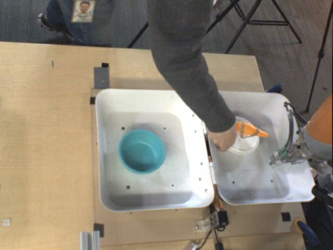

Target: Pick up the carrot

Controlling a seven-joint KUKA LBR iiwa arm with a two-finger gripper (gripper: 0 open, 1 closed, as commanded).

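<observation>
Carrot touches a hand in the right bin; jaws near rim, state unclear.

My grey metal two-finger gripper trails thin green-and-black cables; an orange band wraps my wrist above.

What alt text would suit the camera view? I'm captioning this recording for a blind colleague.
A person's hand, in a grey sleeve, reaches into the right bin and touches a white bowl with an orange carrot on its rim. The gripper sits at that bin's right edge; a teal bowl is in the left bin.
</observation>
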